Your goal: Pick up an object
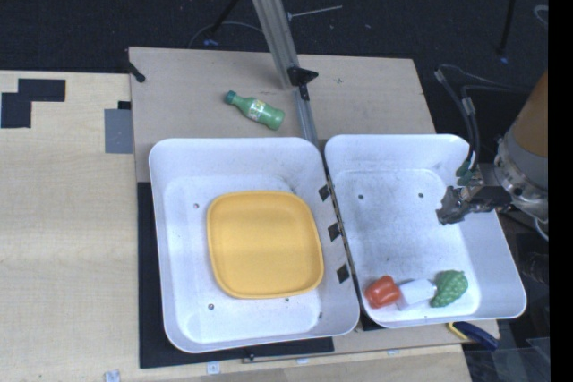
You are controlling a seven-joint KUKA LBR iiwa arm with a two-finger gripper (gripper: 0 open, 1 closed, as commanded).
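Pincer over right bin near right wall, grip state unclear. Red pepper, green broccoli at front edge.

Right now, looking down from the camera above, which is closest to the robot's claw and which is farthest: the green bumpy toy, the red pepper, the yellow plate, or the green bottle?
From the gripper, at the right bin's right edge:
1. Green bumpy toy, right bin's near corner.
2. Red pepper, same bin, further left.
3. Yellow plate, in the left bin.
4. Green bottle, lying on the bench behind the bins.
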